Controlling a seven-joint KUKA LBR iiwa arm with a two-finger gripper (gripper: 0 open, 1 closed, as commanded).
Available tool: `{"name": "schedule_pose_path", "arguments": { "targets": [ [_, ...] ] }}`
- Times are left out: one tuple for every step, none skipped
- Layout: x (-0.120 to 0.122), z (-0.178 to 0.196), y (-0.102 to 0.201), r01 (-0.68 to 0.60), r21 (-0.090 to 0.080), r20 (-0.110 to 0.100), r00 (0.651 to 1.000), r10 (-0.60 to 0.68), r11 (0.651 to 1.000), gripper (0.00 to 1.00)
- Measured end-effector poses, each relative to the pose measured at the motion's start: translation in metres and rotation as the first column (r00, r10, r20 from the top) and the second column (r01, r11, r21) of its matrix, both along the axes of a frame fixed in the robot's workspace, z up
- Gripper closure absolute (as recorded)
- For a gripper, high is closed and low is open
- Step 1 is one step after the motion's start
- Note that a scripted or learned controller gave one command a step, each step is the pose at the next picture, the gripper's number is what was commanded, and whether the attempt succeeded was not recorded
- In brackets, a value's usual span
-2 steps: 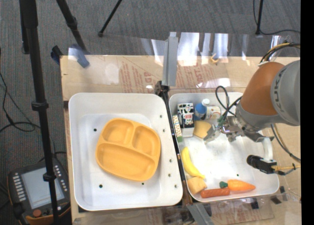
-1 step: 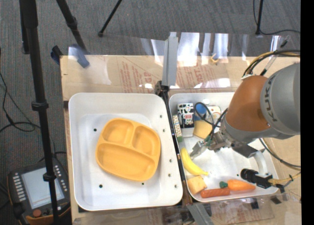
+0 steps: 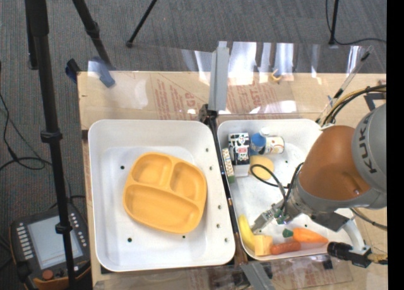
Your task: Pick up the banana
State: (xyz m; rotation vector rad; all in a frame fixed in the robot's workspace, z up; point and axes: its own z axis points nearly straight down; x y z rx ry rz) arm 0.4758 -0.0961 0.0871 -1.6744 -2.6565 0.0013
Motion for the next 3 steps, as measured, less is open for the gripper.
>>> {"name": "schedule_pose_path", "arguments": {
  "targets": [
    [-0.0010,-0.0013,0.0054,0.330,0.000,-0.003,0.944,-0.330,0.944,0.00],
    [-0.0011,-0.0013,0.0051,0.331,0.000,-0.003,0.944,-0.331,0.944,0.00],
    [-0.0011,-0.0013,0.0051,0.331,0.000,-0.003,0.944,-0.331,0.944,0.00]
  ]
}}
